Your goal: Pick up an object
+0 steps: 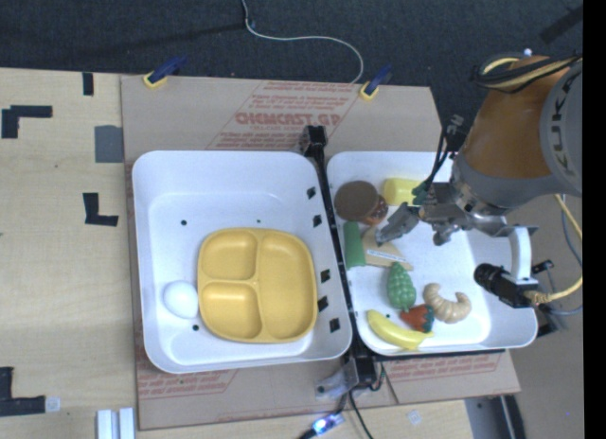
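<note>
Jaws on my gripper (405,223): can't tell from this slanted view if they're spread or closed, too dark and small. Gripper hangs over the right bin (473,328), upper middle part, with my grey wrist and the orange band (507,134) coming in from the right.

Nothing visibly between my fingers. Just left of the gripper: brown round object (356,199), touching or nearly touching a small reddish bit beside it. Yellow piece (400,188) just above the gripper, near the bin's back wall. Green stick-shaped item (353,244) lies along the left wall of the right bin, a pale flat piece (383,258) beside it. Below that, green bumpy fruit (401,286), then red item (417,317) touching the banana (395,331) at the front wall. Tan curled pastry-like thing (449,304) just right of the red item.

Left bin (151,182): yellow divided plate (257,285) in the middle, white egg-like ball (180,299) touching its left edge.

Both bins sit side by side on a cardboard sheet (275,111) with red print, held by yellow-blue clamps (164,71) at the back corners. Cardboard lies on a light wood bench (57,267) with black tape marks. Dark carpet floor (114,2) behind, a thin white cable (284,35) running across it.
</note>
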Controlling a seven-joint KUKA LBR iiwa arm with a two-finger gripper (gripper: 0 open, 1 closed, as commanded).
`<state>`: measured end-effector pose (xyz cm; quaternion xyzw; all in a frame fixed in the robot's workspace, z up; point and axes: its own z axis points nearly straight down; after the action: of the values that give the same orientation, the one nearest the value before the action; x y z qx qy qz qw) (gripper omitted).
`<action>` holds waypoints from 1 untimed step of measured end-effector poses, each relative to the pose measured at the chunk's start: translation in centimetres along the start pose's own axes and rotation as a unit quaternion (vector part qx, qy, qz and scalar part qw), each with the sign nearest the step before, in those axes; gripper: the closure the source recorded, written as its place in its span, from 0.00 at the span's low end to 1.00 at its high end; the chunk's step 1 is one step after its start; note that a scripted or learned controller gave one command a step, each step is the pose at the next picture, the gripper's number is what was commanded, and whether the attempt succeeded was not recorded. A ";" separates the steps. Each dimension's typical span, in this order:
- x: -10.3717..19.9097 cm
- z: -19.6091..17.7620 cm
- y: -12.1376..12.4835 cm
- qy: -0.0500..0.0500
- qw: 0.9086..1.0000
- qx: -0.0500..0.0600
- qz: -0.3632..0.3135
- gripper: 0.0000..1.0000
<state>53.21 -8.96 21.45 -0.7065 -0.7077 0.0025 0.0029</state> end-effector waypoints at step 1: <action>-0.8 6.0 -0.3 0.000 1.000 0.000 0.001 0.00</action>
<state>52.90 -9.81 15.48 -0.7071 -0.7071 0.0029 0.0031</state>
